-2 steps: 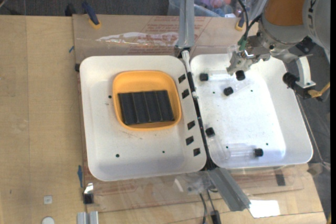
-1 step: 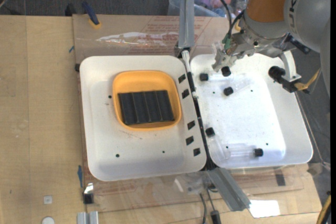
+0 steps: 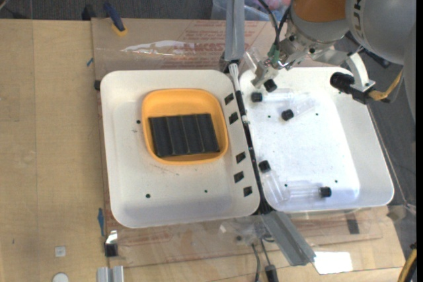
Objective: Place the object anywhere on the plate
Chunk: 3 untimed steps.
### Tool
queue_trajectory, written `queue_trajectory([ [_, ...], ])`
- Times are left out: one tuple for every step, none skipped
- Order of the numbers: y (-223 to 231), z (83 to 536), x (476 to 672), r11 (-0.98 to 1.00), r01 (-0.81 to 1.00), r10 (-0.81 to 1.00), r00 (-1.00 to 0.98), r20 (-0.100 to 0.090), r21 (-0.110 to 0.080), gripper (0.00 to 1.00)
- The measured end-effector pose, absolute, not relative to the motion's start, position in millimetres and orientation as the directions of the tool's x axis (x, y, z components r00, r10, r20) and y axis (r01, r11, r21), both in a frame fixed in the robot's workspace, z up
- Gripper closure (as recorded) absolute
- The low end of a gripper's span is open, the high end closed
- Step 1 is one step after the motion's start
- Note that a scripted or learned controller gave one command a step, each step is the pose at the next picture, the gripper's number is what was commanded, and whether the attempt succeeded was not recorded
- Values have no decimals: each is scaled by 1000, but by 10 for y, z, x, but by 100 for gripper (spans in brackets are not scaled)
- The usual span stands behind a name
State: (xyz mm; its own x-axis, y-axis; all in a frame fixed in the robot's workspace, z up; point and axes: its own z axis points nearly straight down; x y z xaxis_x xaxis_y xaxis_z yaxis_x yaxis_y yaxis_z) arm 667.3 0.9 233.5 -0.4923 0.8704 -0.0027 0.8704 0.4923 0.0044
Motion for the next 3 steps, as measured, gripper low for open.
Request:
queue_trajectory([
  [9, 2335, 6673, 492, 870, 870, -492, -3, 4, 0],
  [6, 2443, 6684, 492, 871, 871, -492, -6, 9, 100],
  [-83, 2551, 6677, 575, 818, 818, -575, -5, 5, 100],
])
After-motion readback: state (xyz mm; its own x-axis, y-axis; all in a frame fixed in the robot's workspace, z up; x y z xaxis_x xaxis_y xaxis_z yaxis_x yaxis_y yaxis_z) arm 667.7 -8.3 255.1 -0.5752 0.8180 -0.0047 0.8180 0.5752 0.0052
